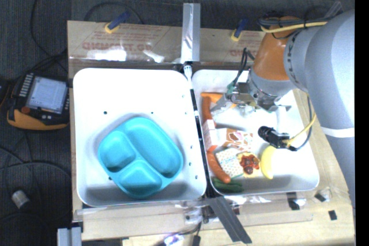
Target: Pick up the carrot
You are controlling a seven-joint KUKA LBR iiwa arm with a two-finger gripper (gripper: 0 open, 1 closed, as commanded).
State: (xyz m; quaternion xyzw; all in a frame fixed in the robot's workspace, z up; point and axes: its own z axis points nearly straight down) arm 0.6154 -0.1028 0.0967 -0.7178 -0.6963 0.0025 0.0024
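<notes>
**Inspector:** Where is the carrot?

**Assistant:** The carrot (211, 105) lies in the right bin (302, 178), at its far left corner, against the left wall. It is orange, angled, with its lower end pointing along that wall. Its right end sits beside the gripper.

**Inspector:** And the gripper?

**Assistant:** The gripper (233, 95) is over the far edge of the right bin, just right of the carrot. The wrist hardware covers the fingertips, so I cannot tell whether the hand is released or clenched, nor whether it touches the carrot.

**Inspector:** Other contents of that bin?

**Assistant:** A sausage (217, 165) lies along the left wall toward the near edge. A yellow banana (267, 162) rests near the near right corner. Printed cards (233, 150) and a dark red item (249, 163) sit between them. A green piece (228, 185) lies at the near edge.

**Inspector:** The left bin?

**Assistant:** The left bin (92, 89) holds a blue divided plate (140, 155), toward its near edge.
</notes>
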